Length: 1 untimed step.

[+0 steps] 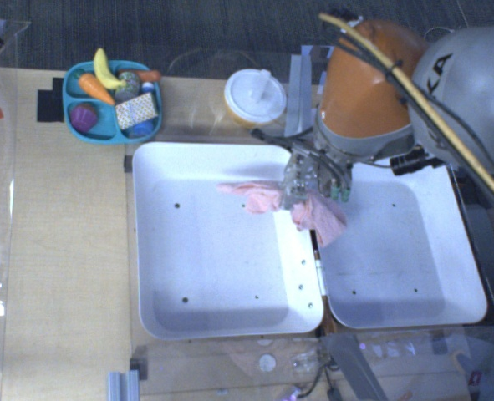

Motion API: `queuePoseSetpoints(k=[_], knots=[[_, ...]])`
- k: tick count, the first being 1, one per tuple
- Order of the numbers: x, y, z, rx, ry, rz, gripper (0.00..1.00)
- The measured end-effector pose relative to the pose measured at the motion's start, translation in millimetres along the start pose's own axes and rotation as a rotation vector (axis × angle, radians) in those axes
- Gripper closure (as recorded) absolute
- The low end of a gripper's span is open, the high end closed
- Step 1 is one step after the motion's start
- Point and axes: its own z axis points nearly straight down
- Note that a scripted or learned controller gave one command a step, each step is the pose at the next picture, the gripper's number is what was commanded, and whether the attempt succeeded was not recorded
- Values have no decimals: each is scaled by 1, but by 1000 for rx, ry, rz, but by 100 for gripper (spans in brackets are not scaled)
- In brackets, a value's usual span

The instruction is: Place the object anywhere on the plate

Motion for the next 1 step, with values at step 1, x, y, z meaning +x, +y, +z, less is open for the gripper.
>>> queuePoseSetpoints(k=[1], knots=[[-13, 51, -2, -1, -1, -119, 100]])
